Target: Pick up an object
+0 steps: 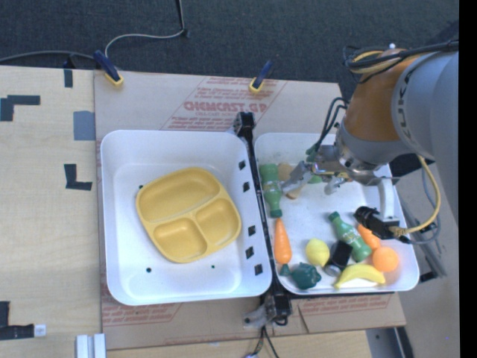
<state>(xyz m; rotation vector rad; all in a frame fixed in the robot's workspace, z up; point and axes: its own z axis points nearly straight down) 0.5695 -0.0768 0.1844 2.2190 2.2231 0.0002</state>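
Note:
My gripper (314,180) hangs over the upper left part of the right bin (325,142), with its fingers spread open and nothing between them. One fingertip (297,176) sits just right of a green bottle (270,189) lying along the bin's left wall. Lower down in the same bin lie a carrot (282,242), a lemon (317,252), a banana (359,276), an orange (384,259), a second green bottle (349,236), a black piece (340,256) and a dark green toy (304,276).
The left bin (119,222) holds a yellow divided plate (188,213). A black divider (253,200) runs between the bins. The arm's grey and orange body (391,110) looms over the right bin's upper right, and cables trail along its right side.

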